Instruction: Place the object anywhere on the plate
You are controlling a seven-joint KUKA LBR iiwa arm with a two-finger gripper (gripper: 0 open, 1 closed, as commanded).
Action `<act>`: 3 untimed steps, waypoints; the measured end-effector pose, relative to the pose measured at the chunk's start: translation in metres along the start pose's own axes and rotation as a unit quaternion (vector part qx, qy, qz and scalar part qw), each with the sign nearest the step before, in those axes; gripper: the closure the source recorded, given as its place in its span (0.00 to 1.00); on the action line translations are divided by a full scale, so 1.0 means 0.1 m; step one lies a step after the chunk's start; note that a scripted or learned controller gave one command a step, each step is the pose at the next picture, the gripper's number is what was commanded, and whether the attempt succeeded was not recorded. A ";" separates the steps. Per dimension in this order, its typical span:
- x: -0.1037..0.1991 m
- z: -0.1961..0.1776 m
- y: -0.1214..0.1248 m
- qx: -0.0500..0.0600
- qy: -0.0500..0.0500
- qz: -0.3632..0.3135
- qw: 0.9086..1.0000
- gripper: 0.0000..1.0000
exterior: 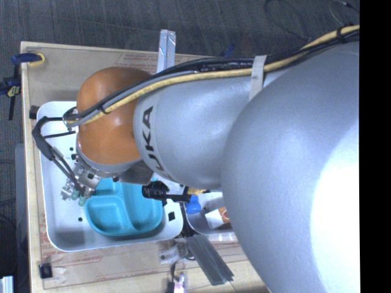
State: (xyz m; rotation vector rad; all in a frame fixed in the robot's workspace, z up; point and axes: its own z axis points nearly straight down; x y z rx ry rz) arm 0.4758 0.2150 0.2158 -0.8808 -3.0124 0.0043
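A huge grey robot arm [275,163] reaches in from the right and covers most of the scene. Its orange band [107,121] bulges over the far left, just above the wrist. Beneath it lies a pale wooden bench [55,57] carrying two shallow white bins. The left bin [52,224] shows its near wall and floor, while the right bin [204,227] peeks out as a sliver under the arm.

A bright blue plate [122,218] with moulded compartments sits flat in the left bin, towards its near right side. It seems to be set there as the drop target, within easy reach of the wrist.

The gripper [74,193] hangs low over the left bin, just left of the plate's edge and angled down and to the left. Black cables [49,151] loop off the wrist beside it. I cannot tell whether it grips anything, because its tip is small and blurred.

I judge the thing to be placed is one of two bits in the right bin's sliver. One is a small blue piece [193,207] and the other a brownish scrap [223,213], both near the plate but not on it. Both are too hidden to tell their long axis or heading.
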 end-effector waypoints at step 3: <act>-0.10 0.36 -0.16 0.000 0.000 0.016 1.000 1.00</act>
